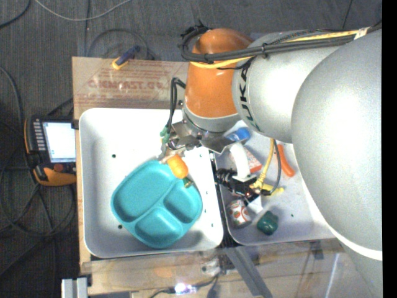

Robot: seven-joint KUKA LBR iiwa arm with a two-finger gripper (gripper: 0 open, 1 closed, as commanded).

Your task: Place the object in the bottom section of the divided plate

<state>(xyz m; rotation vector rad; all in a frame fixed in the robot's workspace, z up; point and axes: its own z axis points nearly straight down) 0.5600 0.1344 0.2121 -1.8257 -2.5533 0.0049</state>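
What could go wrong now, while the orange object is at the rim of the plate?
The orange object is at the upper right rim of the teal plate, far from its bottom section. Released here, it would likely land in a wrong section or roll off into the left bin.

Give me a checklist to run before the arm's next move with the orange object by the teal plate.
1. The divided plate lies flat in the left bin: ok.
2. Its bottom section is free of things: ok.
3. The orange object sits right by the gripper, at the plate's upper right rim: ok.
4. The object is firmly held: cannot tell.
5. The object is over the bottom section: not ok.
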